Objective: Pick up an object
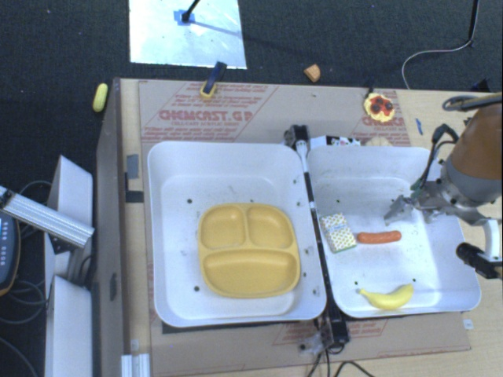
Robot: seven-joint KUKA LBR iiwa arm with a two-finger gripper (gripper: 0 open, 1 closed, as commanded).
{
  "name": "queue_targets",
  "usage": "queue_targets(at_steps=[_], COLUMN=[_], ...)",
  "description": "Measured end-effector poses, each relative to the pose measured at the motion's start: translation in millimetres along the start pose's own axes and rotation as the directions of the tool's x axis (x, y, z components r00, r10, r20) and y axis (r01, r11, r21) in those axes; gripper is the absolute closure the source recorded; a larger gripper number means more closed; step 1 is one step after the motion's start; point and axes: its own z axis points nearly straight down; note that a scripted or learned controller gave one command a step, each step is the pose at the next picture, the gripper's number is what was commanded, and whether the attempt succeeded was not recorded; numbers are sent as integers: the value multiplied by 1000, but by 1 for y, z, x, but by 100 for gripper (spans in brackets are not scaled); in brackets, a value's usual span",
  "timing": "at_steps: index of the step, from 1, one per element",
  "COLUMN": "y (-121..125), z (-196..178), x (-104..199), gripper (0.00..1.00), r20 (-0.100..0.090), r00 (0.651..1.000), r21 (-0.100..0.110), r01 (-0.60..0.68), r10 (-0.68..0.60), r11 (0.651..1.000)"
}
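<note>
In the right bin (pixel 369 163) lie a red-orange sausage (pixel 379 238), a yellow banana (pixel 387 296) near the front wall, and a small speckled sponge block (pixel 339 232) by the left wall. The left bin (pixel 181 171) holds a yellow divided plate (pixel 249 250). My gripper (pixel 402 207) reaches in from the right, hanging just above and to the right of the sausage, with the grey arm and orange band (pixel 479 151) behind it. Nothing shows between its fingers.
A small round toy with red dots (pixel 380 107) sits on the cardboard behind the right bin. A yellow-tipped tool (pixel 211 83) lies behind the left bin. Cables and a metal rail (pixel 47 218) are to the left of the bench.
</note>
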Motion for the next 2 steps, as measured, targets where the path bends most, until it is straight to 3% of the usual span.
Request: queue_targets(at_steps=[1,2], y=[3,67], z=[-1,-28], x=[83,20], gripper=[0,0], r20=[-3,2], r00=[1000,1000], r21=[-4,-8], r01=[5,2], r10=[-5,-2], r11=[1000,1000])
